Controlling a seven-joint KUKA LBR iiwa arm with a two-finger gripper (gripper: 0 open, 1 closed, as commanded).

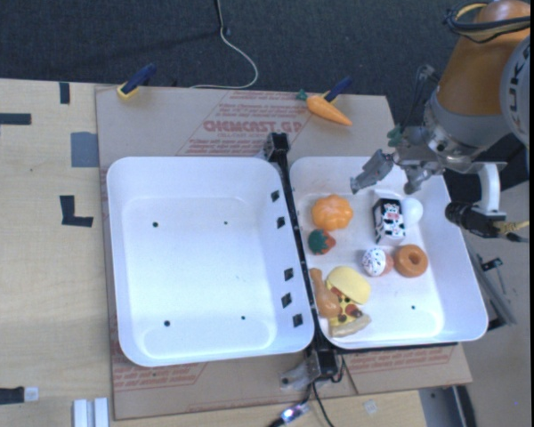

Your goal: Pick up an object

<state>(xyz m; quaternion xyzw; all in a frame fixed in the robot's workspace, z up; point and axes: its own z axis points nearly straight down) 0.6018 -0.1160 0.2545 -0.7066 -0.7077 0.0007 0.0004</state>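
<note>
My gripper (393,177) hangs open over the back of the right bin (445,314), with nothing between its fingers. Just below it stand a black-and-white box-like toy (390,220) and a white ball (412,210). An orange fruit (332,212) lies to the gripper's lower left, with a small red-and-green berry (319,241) under it. A brown doughnut (411,261) and a speckled white ball (374,261) sit mid-bin. A yellow piece (348,285), a pizza slice (347,315) and a tan stick-shaped toy (321,295) crowd the front left.
The left bin (200,256) adjoins the right one along a black divider with clips (285,229). A toy carrot (328,109) and two blue-yellow clamps (135,80) lie on the cardboard behind the bins. A cable (236,43) runs across the dark floor.
</note>
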